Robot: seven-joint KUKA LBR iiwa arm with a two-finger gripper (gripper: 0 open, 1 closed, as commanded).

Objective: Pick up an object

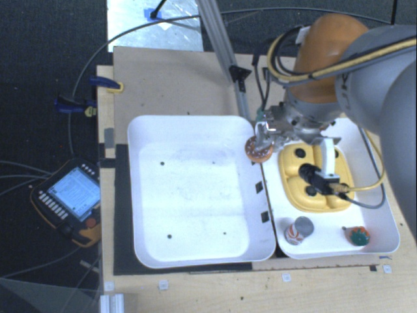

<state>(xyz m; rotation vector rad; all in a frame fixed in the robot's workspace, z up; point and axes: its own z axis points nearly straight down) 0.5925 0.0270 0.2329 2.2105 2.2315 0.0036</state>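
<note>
My gripper [262, 137] hangs over the divide between the two white bins, near their far end. A small brown ring-shaped object [258, 150] sits between its metal fingertips, and the gripper is shut on it. The ring hangs just over the right edge of the left bin [195, 194]. In the right bin [384, 230], just right of the gripper, lies a large yellow rounded object [293, 169] with black spots.
Near the right bin's front edge stand a small grey and red object [298, 229] and a green and orange object [357, 236]. The arm's grey body and orange band cover the right bin's far right corner. A handheld pendant [70, 197] lies left of the bench.
</note>
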